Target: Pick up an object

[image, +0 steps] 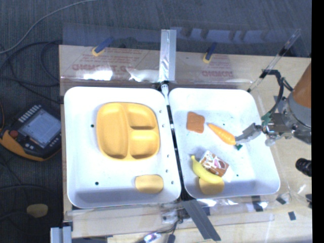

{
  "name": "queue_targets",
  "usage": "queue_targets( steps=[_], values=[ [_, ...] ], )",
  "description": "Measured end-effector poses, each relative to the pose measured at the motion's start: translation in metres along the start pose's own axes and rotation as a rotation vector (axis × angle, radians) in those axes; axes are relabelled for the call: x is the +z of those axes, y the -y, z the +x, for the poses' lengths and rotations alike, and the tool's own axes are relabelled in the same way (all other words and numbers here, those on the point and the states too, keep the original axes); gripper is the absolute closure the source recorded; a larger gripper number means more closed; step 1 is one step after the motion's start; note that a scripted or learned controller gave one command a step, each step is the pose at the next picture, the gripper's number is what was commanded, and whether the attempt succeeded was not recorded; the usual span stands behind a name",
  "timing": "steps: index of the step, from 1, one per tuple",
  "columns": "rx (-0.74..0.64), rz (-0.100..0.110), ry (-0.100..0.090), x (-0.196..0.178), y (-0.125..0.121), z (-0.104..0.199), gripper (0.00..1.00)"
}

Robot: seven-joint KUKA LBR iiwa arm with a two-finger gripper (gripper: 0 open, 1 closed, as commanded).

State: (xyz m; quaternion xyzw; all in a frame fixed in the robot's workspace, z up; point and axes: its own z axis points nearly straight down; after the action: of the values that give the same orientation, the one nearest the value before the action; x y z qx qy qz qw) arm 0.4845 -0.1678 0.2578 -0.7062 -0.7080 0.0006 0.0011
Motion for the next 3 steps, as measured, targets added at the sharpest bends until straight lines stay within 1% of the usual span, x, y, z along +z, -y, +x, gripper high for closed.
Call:
queue_targets(
  steps=[1,2,3],
  values=[
    [0.002,-0.001,0.001,-0.059,0.000,-0.016,0.00],
    [0.002,-0.001,0.001,-0.059,0.000,-0.016,0.00],
    [0.237,0.002,0.000,0.099,-0.020,-0.021,0.00]
  ],
)
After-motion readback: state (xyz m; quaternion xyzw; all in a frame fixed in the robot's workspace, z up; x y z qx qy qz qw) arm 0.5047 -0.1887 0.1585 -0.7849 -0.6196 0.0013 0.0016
